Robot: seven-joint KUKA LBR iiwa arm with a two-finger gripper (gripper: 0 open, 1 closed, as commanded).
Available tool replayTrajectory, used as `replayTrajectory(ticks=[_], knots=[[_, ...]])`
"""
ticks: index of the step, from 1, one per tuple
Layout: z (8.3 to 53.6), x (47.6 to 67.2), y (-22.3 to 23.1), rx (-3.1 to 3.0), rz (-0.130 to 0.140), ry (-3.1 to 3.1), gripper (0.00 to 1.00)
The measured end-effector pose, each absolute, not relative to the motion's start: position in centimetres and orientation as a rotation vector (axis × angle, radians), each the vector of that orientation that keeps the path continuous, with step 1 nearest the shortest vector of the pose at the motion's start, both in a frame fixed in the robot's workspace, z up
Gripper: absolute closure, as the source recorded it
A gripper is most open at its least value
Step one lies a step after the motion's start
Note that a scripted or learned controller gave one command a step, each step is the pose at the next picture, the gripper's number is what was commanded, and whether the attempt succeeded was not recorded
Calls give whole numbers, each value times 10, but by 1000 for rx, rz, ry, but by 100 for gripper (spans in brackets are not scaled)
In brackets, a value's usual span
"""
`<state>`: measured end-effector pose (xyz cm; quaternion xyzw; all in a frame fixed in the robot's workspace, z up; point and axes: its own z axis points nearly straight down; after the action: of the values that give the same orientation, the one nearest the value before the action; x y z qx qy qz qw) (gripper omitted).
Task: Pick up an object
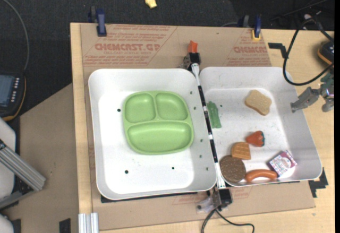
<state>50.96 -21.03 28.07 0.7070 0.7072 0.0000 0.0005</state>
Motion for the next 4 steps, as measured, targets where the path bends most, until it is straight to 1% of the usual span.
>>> replayTrajectory(ticks=[1,2,3,4], knots=[[162,514,-141,2223,-5,2238,0],[80,516,-170,2226,-4,2222,0],[95,518,-170,2219,2,2218,100],[193,573,-209,2208,8,2211,100]])
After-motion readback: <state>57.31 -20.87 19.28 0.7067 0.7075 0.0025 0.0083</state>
